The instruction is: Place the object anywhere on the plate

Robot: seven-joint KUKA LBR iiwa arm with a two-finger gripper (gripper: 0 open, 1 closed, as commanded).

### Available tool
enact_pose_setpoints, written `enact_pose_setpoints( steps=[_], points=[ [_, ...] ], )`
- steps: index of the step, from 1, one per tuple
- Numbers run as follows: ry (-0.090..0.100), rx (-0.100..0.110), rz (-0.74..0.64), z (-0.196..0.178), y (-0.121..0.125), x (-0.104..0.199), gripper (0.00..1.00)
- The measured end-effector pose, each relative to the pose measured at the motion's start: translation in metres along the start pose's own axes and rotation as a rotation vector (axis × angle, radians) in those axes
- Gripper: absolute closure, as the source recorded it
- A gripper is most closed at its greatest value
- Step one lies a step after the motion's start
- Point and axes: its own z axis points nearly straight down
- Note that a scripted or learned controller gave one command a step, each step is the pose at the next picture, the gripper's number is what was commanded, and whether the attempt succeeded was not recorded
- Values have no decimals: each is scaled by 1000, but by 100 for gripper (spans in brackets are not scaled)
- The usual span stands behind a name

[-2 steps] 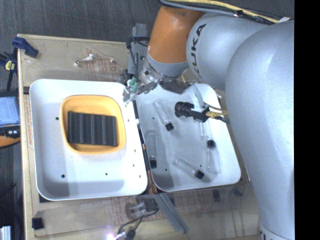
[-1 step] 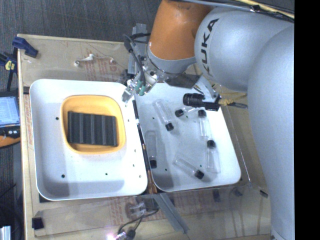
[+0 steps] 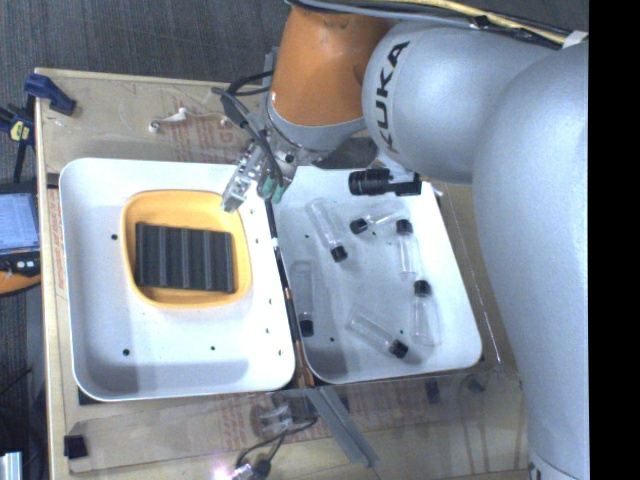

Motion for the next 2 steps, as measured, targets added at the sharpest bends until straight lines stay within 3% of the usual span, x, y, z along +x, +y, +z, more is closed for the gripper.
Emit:
enact_pose_setpoints(
  steps=[1, 2],
  points=[
    [-5, -2, -205, -64, 37, -6, 100],
    [0, 0, -446, 4, 1, 0, 100]
  ],
)
